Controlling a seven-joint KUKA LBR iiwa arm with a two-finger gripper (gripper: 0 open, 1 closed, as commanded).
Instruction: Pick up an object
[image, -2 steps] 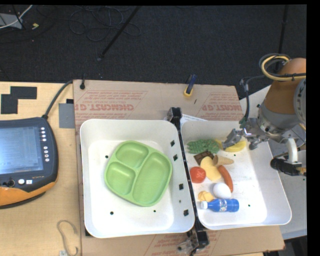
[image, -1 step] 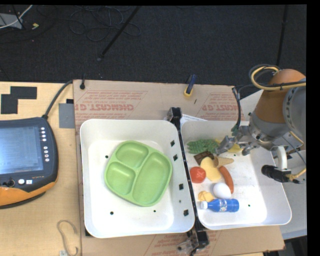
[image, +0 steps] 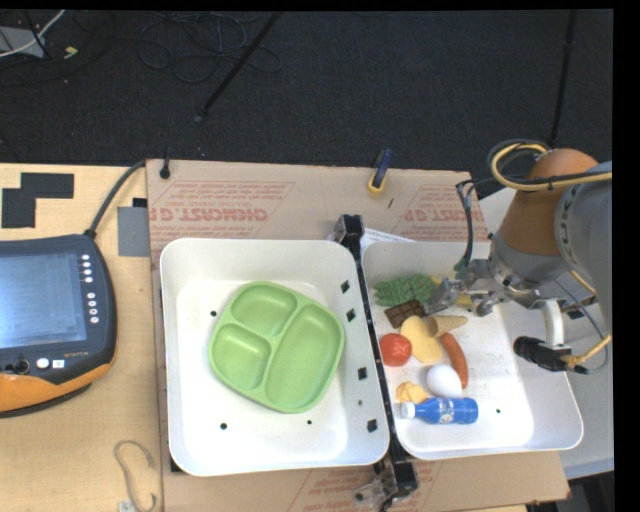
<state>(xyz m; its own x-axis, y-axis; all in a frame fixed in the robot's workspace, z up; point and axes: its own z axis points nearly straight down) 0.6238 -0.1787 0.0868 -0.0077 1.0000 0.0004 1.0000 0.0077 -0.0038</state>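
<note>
Reaching in from the right, the grey arm (image: 560, 235) with its orange band hangs over the right bin (image: 545, 425), its gripper (image: 447, 293) low above the bin's upper left part. Whether anything sits between its fingers cannot be told from this view, nor whether they are spread or pressed together; the tip is small and dark against the clutter below it.

Just beside the gripper tip lies a leafy green piece (image: 405, 289), and right below that a small brown block (image: 400, 313). A pale yellow piece (image: 424, 338) sits under the tip, with a cream-coloured strip (image: 450, 323) touching its right side. A red tomato (image: 396, 349) rests at the yellow piece's left, close to the bin's left wall. An orange-red sausage (image: 456, 357) lies tilted to the right of the yellow piece, and a white egg (image: 443, 380) sits just below them both. Near the egg's left is a small yellow lump (image: 409, 392), and below the egg a blue bottle (image: 445, 410) lies on its side, white cap pointing left.

The left bin (image: 190, 420) holds a green divided plate (image: 277, 345) with three compartments, lying flat near its middle. Both bins rest on cardboard (image: 240, 205). Well to the left on the bench sits a grey and orange control tablet (image: 50, 320)
</note>
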